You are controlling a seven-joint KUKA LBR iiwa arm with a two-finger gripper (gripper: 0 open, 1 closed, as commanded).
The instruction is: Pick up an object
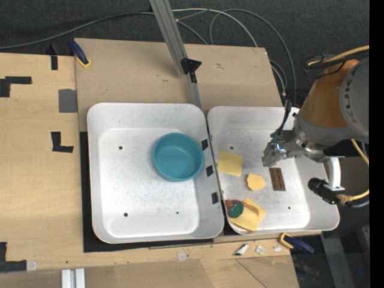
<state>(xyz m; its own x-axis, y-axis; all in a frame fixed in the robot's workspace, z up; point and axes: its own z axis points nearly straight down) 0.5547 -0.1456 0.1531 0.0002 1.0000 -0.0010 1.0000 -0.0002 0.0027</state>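
Objects for picking lie scattered in the right bin (300,218) on the wooden worktop (36,179). Nearest the camera, at the bin's front left corner, a yellow wedge (251,213) rests against a small green and red piece (234,208), both lying over a pale round disc (239,224) at the bin's rim. Just beyond them a small round yellow piece (256,182) sits on the bin floor, with a dark brown rectangular block (276,179) just to its right and a flat yellow square (230,163) to its left, close to the wall shared with the other bin.

The gripper (273,155) hangs over the middle of the right bin, just beyond the brown block and the round yellow piece, and to the right of the yellow square. Nothing is seen between its tips; whether they stand wide or narrow cannot be told from this angle. The grey arm with its orange band (327,101) reaches in from the right.

In the left bin (120,215), a teal bowl (177,156) stands upright toward the right side, well apart from the gripper. Farther back, a grey metal pole (168,23) slants across the worktop, and black cables (240,23) trail over the dark floor behind.
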